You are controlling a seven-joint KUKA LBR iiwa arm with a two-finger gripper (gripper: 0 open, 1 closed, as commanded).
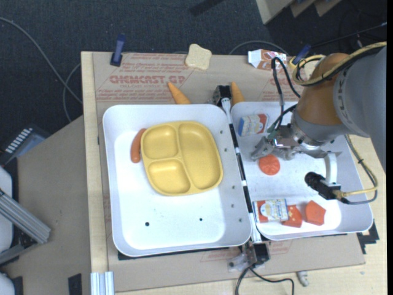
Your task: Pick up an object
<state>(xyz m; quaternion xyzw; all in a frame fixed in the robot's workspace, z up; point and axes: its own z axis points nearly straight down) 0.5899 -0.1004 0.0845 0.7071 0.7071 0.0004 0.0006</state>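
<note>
camera view | gripper (268, 150) low in right bin (353, 217), whether clenched or released: cannot tell | target: red round piece (269, 165) just beneath it, apart from milk carton (252, 125) | advice: centre over piece, descend straight, close only once it sits between the tips

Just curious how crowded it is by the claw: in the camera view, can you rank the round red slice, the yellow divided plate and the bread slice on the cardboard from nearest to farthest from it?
From the gripper:
1. Round red slice, just below it, right bin.
2. Yellow divided plate, left bin.
3. Bread slice, on the cardboard beyond the bins.
</note>
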